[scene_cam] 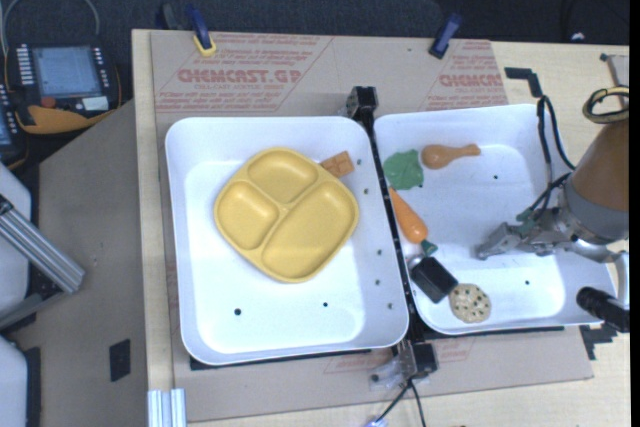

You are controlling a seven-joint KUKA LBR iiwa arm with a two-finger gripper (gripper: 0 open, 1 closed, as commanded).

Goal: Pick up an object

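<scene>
On the right side, the grey arm point(600, 185) reaches into the right bin point(520, 130). Its tool point(495, 245) hangs low over the white floor of that bin, near the middle. The tool's thin fingers point(490, 248) point left. I cannot tell if they are open or closed, and nothing shows between them.

Five small things lie in the right bin, all along its left and top parts. A green thing point(403, 169) sits near the top left corner. Just beside it, to the right, is a tan drumstick point(449, 154). Below the green thing lies a carrot point(408, 218), close to the left wall. Lower down is a black block point(433, 279), and a cookie point(469, 303) with dark dots sits right next to it, near the bottom wall. The tool is apart from all of them; the closest are the cookie and the block.

The left bin point(200, 215) holds a big yellow plate point(286, 213) with three parts. A small brown block point(337, 164) pokes out at the plate's top right edge, touching it.

Both bins sit side by side on the bench point(250, 75). Two clips point(203, 33) grip the board at the far edge.
</scene>
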